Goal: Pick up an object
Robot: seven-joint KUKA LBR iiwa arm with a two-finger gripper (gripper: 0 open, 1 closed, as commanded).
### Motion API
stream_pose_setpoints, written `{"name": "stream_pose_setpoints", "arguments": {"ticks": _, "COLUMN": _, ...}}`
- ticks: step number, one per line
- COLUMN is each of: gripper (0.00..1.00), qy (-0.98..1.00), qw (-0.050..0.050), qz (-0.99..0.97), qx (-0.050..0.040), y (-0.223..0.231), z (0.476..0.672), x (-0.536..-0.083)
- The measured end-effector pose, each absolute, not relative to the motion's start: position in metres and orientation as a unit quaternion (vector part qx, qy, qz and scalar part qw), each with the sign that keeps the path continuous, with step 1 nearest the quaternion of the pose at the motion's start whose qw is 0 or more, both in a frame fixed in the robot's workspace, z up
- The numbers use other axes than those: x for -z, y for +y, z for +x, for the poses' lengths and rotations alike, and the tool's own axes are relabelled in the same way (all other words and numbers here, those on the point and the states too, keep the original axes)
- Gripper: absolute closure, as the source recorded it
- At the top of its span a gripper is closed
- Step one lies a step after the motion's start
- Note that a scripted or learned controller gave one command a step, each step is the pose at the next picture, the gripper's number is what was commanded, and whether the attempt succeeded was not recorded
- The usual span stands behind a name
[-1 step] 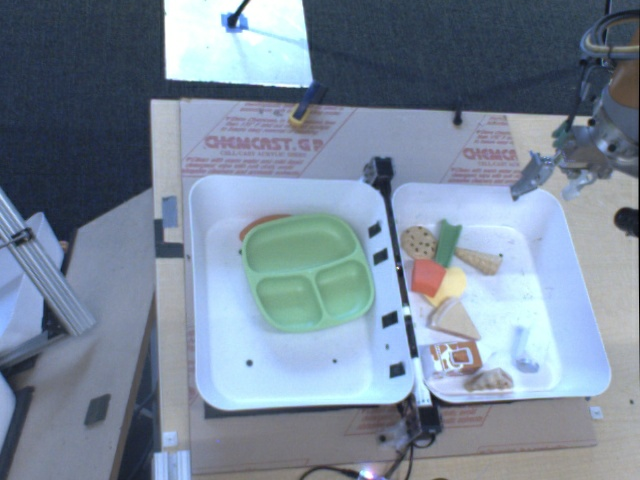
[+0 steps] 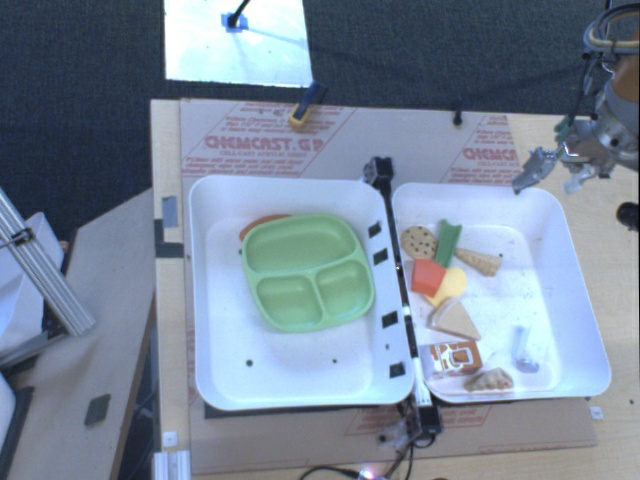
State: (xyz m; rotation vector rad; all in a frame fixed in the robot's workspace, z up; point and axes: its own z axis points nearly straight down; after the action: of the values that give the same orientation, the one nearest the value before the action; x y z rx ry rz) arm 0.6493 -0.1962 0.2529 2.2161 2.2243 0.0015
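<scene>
End effector (image 2: 548,168), grip state indeterminable, is positioned above the right bin's (image 2: 575,258) far rim; toy foods (image 2: 445,273) are clustered below-left, apart.

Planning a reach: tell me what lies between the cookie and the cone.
In the camera view, a green piece stands between the cookie and the cone.

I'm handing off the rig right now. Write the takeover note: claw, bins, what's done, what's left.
Claw: raised over the back right corner of the right bin, nothing between its fingers.
Right bin: cookie, green piece, cone, red block, yellow piece, wedge, orange packet, small grey item.
Left bin: green divided tray.
Done: nothing picked.
Left: descend, grasp one object, lift.
</scene>
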Motion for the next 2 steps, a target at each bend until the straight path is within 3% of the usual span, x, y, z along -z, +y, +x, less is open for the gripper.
{"name": "stream_pose_setpoints", "arguments": {"ticks": 2, "gripper": 0.0, "qy": 0.708, "qw": 0.001, "qz": 0.707, "qx": 0.0, "y": -0.201, "z": 0.646, "x": -0.133}}
